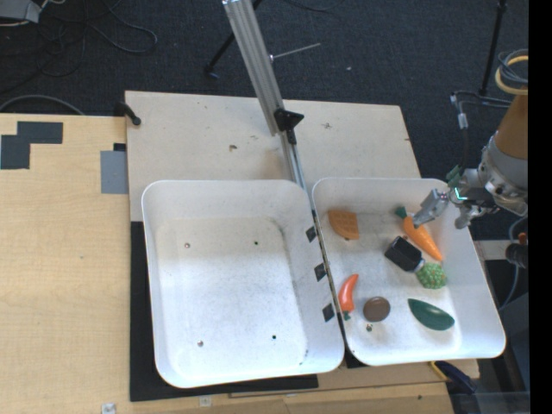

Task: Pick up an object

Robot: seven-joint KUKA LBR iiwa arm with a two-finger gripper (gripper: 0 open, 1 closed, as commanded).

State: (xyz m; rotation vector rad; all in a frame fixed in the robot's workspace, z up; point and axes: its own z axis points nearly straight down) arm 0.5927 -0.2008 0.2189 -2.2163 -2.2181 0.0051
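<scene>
The left bin (224, 283) offers broad bare floor across the lower centre of the frame. The right bin (483, 339) is crowded: a tan piece (345, 224) at its upper left, a carrot (423, 237) touching a black block (402, 254), a green ball (431, 275) just beside them, then a red pepper (348, 292), brown disc (376, 309) and dark green leaf (430, 314) lower down. A slanted metal rail (259, 67) crosses the upper centre.
</scene>
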